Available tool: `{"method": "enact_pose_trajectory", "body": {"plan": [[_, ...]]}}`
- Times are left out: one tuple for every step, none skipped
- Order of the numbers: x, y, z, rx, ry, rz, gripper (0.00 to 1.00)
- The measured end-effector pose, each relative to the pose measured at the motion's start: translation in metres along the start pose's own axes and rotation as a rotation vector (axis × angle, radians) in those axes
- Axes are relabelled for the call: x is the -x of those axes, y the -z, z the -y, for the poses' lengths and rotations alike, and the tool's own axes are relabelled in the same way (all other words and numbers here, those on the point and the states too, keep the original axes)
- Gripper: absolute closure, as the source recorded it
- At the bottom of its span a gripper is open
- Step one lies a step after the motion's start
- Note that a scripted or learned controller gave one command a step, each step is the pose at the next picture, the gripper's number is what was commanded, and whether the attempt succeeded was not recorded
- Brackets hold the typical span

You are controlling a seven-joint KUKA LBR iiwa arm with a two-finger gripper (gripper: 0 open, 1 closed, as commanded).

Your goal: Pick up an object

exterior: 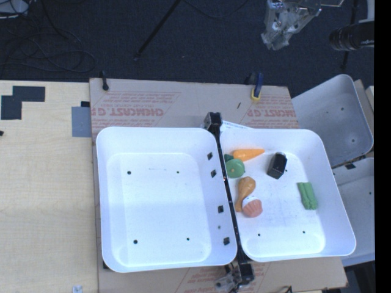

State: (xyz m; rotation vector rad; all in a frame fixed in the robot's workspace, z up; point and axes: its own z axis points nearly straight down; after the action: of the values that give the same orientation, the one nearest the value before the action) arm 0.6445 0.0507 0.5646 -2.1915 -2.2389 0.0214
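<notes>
Dark floor behind bench, gripper (280, 32) raised beyond right bin (333, 212), touching nothing, finger spread unclear

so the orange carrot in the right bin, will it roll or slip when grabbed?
The carrot tapers to a point, so it may squirt from a pinch near the tip. It looks rounded, so a nudge would probably roll it. Likely light, stiff plastic.

Both white bins (156, 258) look like smooth plastic with a soft sheen. Under them lies matt brown cardboard (153, 105) printed in red, on a pale wood-grain bench (43, 212). The carrot (247, 154) looks glossy plastic, the black block (277, 165) matt, the gripper (280, 32) bare metal.
</notes>
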Motion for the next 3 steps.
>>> {"method": "enact_pose_trajectory", "body": {"plan": [[0.0001, -0.0004, 0.0, -0.001, 0.001, 0.0, 0.0], [-0.0014, 0.009, -0.0001, -0.004, 0.006, 0.0, 1.0], [-0.0013, 0.0087, -0.0001, -0.005, 0.007, 0.0, 0.0]]}}
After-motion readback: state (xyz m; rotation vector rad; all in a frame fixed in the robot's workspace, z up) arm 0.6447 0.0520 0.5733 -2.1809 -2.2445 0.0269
